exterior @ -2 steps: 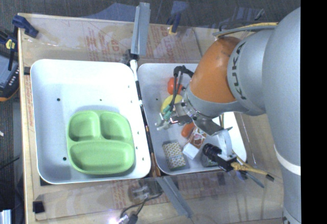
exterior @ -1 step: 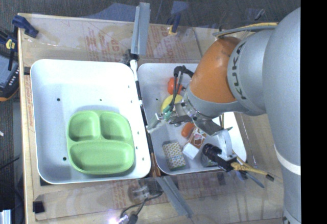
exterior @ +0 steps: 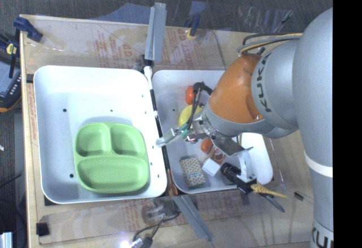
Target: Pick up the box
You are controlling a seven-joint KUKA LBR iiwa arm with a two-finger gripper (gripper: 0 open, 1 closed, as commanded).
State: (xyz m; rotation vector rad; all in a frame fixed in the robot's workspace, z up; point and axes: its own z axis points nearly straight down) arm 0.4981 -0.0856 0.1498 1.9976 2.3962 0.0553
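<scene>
Two white bins sit side by side on the table (exterior: 85, 43). The left bin (exterior: 51, 88) carries a green divided tray (exterior: 111, 156), laid flat toward its near side and well apart from the work. The right bin (exterior: 169, 85) holds the clutter: a small patterned box (exterior: 193, 171) lies flat near its near-left corner, with a small white block (exterior: 210, 167) just beside it on the right, a yellow piece (exterior: 185, 115) and a red piece (exterior: 190, 94) farther back. The arm (exterior: 249, 94) reaches over this bin from the right, and its bulk hides much of the bin's middle. The tool (exterior: 218, 153) hangs low above the clutter, just right of and behind the box; how it is set I cannot tell. Judging by this, the box lies untouched, so the pick is not yet made.
</scene>
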